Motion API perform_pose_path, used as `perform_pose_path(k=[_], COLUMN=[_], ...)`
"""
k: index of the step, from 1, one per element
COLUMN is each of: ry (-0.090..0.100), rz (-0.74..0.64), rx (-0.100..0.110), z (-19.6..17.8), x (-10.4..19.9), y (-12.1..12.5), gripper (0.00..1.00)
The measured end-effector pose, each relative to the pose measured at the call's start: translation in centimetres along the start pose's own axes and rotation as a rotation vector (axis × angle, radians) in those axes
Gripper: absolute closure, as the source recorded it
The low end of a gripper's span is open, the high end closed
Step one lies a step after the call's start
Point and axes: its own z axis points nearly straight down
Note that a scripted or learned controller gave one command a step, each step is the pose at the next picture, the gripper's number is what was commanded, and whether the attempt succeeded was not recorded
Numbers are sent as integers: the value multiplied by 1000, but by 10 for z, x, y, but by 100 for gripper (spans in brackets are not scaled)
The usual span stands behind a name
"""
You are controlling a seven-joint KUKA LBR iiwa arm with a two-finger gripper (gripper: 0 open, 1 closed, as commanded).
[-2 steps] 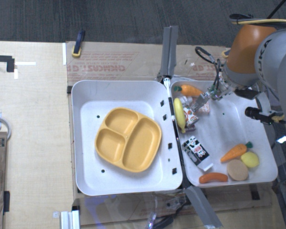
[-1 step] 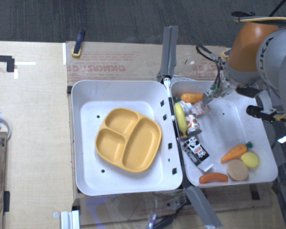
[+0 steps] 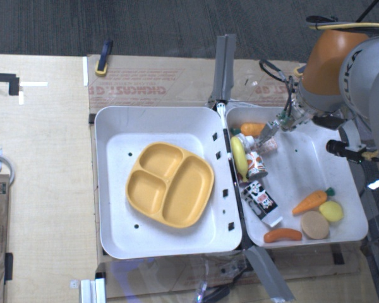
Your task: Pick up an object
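Glossy plastic food is what you've got in the right bin (image 3: 347,169): a yellow banana (image 3: 239,155) and small printed can (image 3: 256,165) just left of and below the gripper (image 3: 270,136), an orange piece (image 3: 252,129) right beside it. You can't tell how the gripper's tips are set. Farther out lie a cow-print carton (image 3: 260,200), a carrot (image 3: 312,201), a lemon (image 3: 331,211), a tan disc (image 3: 314,225) and a sausage (image 3: 282,235). The left bin (image 3: 107,169) holds a yellow divided plate (image 3: 170,184).

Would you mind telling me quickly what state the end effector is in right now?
End effector: low in the right bin near the banana; open or closed cannot be told, and no held object is visible.
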Motion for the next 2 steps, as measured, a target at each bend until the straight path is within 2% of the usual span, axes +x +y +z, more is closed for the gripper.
perform_pose_path(k=[1,2], ry=[1,1], rz=[1,1], rx=[2,2], z=[-6,-6], x=[-1,-1], y=[0,0], gripper=[100,0])
